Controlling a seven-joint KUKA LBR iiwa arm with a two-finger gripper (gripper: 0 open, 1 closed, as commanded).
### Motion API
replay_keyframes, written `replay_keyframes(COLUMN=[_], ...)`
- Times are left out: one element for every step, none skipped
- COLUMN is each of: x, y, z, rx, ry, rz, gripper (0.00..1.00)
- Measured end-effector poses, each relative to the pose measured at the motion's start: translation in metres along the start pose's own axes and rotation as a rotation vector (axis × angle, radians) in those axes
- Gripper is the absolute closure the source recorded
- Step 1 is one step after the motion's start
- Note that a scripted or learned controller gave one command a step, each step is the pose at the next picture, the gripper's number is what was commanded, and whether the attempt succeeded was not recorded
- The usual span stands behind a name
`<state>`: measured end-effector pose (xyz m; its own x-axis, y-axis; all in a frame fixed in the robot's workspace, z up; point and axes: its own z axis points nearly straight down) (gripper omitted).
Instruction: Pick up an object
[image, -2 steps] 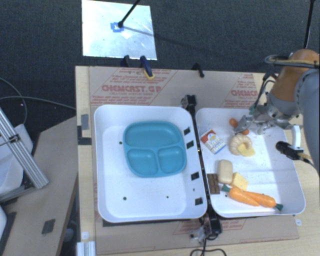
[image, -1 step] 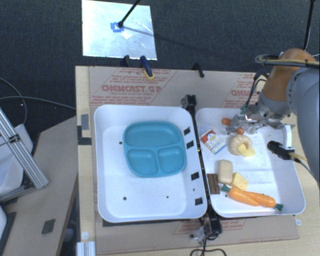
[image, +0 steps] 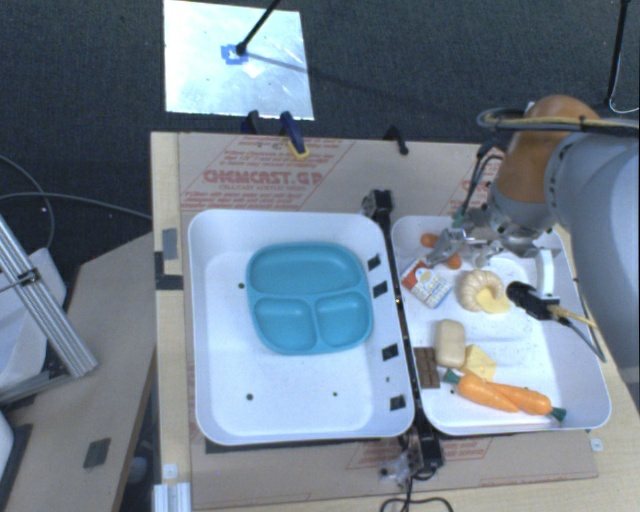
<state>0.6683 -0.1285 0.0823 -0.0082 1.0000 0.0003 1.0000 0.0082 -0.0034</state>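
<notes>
Nearest you, the carrot (image: 505, 397) lies at six o'clock in the right bin (image: 590, 395). Your end effector (image: 452, 241) hovers at eleven o'clock there; its opening I cannot tell. Crowding could spoil a grasp: croissant (image: 482, 291), carton (image: 428, 284) and cheese (image: 480, 362) sit close. The blue tray (image: 308, 297) fills the left bin (image: 215, 400).

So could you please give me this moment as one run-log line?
gripper low in right bin | near croissant | nothing visibly held | blue tray in left bin
</notes>
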Motion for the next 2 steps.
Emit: replay_keyframes(x=[-0.028,0.028], y=[-0.001,0.001], z=[0.000,0.000], rx=[0.000,-0.001], ry=[0.001,0.001], rz=[0.007,-0.001], gripper=[0.00,0.00])
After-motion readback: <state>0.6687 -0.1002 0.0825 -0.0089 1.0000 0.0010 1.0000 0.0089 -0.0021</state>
